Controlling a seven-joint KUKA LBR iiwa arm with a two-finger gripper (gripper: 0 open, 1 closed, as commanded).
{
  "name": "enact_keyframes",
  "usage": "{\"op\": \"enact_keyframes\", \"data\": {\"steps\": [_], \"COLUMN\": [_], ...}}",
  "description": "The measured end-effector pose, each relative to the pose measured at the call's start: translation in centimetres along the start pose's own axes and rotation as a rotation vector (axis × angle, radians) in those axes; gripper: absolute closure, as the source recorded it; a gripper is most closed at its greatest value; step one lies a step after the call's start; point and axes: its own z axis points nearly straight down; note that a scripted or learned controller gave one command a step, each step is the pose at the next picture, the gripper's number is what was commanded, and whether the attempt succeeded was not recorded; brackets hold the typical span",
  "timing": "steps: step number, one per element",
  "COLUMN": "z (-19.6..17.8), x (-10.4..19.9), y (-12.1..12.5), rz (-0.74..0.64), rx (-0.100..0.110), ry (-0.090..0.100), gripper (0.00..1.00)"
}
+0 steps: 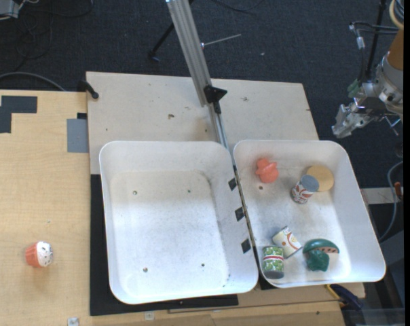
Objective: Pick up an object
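My gripper (pixel 345 122) hangs at the right edge of the camera view, above and beyond the right bin's (pixel 354 182) far right corner, with nothing between its fingers. In that bin lie an orange toy (pixel 266 170), a small can with a grey lid (pixel 303 189), a tan round block (pixel 320 178), a white cup on its side (pixel 286 240), a green-labelled can (pixel 273 261) and a green toy (pixel 319 254).
The left bin (pixel 165 216) sits beside the right one, joined by black clips (pixel 237 212). A metal rail (pixel 195 53) slants down from the top toward the bins. A small orange and white toy (pixel 39 255) lies on the wooden bench at left.
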Motion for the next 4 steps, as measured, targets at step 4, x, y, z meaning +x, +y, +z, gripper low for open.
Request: {"op": "enact_keyframes", "data": {"steps": [4], "z": [2.7], "x": [21.4], "y": [-3.2], "rz": [-0.001], "rx": [0.01], "ry": [0.004], "gripper": [1.0]}}
